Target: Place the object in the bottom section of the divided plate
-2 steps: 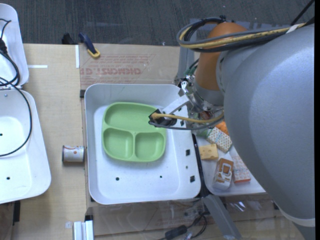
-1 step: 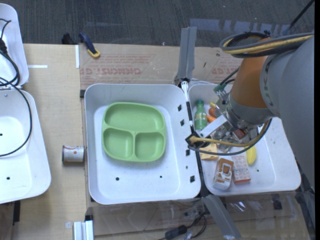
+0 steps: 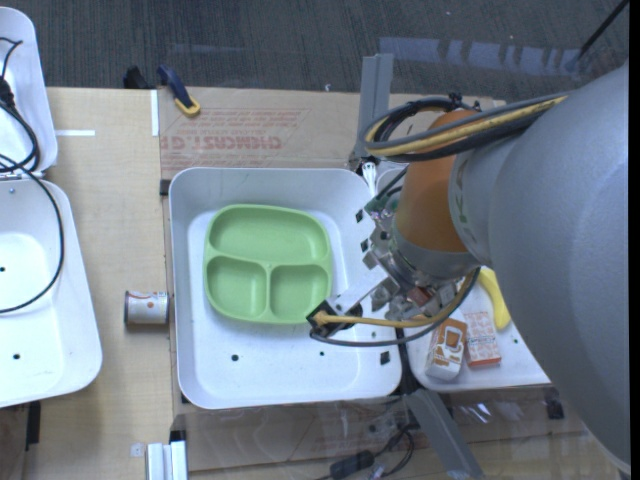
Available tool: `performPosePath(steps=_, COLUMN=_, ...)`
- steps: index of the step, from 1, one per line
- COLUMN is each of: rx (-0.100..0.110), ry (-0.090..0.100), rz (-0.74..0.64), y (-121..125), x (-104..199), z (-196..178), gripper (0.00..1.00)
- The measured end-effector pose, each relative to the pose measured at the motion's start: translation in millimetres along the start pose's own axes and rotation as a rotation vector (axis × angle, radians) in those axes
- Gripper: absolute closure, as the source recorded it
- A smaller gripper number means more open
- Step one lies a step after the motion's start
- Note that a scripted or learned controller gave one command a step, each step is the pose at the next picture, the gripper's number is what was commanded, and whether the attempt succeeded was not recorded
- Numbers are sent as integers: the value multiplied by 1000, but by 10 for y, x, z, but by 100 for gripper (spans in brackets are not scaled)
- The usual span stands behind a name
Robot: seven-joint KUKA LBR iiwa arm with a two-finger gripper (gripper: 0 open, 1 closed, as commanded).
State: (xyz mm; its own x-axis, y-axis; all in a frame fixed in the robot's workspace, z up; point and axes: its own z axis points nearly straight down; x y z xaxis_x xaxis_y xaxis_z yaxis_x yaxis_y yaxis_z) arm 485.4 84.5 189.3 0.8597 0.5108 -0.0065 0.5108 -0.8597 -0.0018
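Hovering just right of the bare green divided plastic plate (image 3: 268, 260), the pincer (image 3: 392, 286), whose grip I cannot tell, seems at the pick-up step; the next move calls for carrying an object over the plate's bottom section.

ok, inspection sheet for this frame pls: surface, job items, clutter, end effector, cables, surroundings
surface: wooden bench, with cardboard lying at its far side.
job's things: green plate flat in the bin, one large section above two small. Cannot tell which object is to be placed.
clutter: yellow item and carton in the right bin; can on the bench left of the plate's bin; clamp at the far edge.
end effector: under the arm, by the plate's right edge, mostly hidden.
cables: black cable looping over the white tray at left; hoses along the arm.
surroundings: dark floor beyond the bench.
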Motion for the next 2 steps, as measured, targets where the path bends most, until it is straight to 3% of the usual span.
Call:
performPosePath(steps=1, rx=-2, ry=1, rz=61, y=1026, x=321, z=-1259, gripper=100)
performPosePath(steps=2, rx=0, ry=-1, rz=184, y=967, x=125, z=-1030, gripper=100)
